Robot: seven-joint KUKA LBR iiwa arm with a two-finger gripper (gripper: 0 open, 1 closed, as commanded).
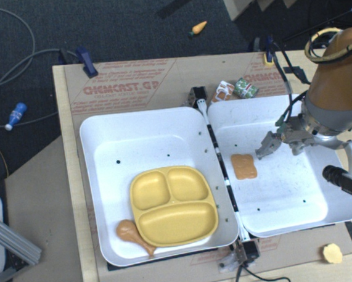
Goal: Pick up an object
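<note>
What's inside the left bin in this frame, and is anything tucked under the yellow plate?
The left bin holds a yellow divided plate and an orange drumstick-shaped toy at the plate's lower left edge. Whatever lies beneath the plate is covered, so that cannot be told.

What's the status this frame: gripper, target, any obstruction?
Gripper over right white bin, nothing seen held. Flat tan toast-shaped piece lies on bin floor just left of it. No object between them.

Yellow divided plate (173,206), tan toast slice (245,166) — white bins (105,175).
</note>
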